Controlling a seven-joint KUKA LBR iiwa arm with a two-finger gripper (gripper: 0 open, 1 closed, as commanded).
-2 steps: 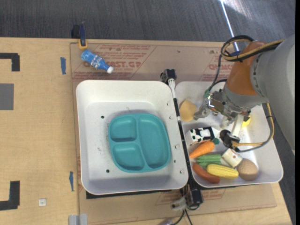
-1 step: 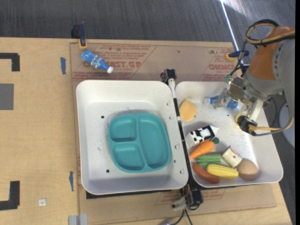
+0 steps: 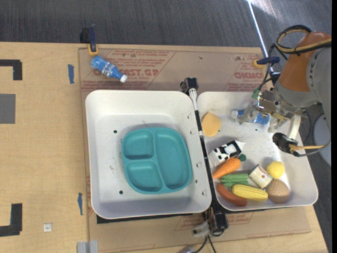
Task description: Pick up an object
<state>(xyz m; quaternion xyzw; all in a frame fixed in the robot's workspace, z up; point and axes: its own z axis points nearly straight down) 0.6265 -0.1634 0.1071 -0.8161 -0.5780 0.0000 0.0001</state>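
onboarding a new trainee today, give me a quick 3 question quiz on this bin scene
1. True or false: the teal divided tray lies in the left bin.
2. Which toy lies nearest the tool? A) corn cob B) small blue and white object C) carrot
3. Fill in: the blue bottle lies outside both bins, on the ____ behind the left bin.

Key:
1. True
2. B
3. cardboard
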